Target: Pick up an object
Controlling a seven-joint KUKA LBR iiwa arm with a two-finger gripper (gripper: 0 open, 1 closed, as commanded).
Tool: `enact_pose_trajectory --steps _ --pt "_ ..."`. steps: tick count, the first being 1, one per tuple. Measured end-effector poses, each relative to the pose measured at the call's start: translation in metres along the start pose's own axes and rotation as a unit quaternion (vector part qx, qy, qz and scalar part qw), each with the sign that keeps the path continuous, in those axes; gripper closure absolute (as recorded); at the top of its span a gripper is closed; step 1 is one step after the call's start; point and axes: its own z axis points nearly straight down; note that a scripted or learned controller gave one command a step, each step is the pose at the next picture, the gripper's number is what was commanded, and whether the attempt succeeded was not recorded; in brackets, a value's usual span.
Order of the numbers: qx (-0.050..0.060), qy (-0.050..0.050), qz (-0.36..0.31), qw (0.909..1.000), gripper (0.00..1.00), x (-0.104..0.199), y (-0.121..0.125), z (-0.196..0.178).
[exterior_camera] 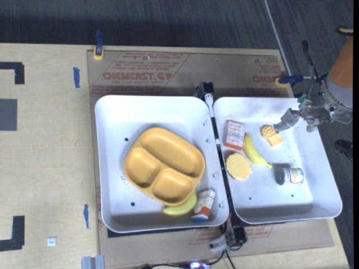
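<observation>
My gripper (298,124) hangs over the far right part of the right bin (322,200). It is open, with nothing between its fingers. Its left fingertip (285,122) is just above and right of a small yellow-orange block (271,135). Further left in that bin lie a red and white carton (234,134), a banana (255,150) and a flat yellow disc (239,166). A small can (289,176) lies on its side nearer the front.
The left bin (109,150) holds a large yellow divided plate (164,164), a second banana (180,207) and a small bottle (205,203) at its front right corner. A ridge (216,144) separates the bins. A thin cable (275,27) runs above the back.
</observation>
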Motion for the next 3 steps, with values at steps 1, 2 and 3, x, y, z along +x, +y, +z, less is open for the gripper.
enact_pose_trajectory --steps 1,2,3 --pt "-0.001 0.000 0.000 1.0000 0.00 0.044 -0.005 0.103" --pt "-0.002 0.000 0.000 1.0000 1.00 0.044 -0.005 0.093" --pt "0.001 0.001 0.000 1.0000 1.00 0.111 -0.094 0.013"
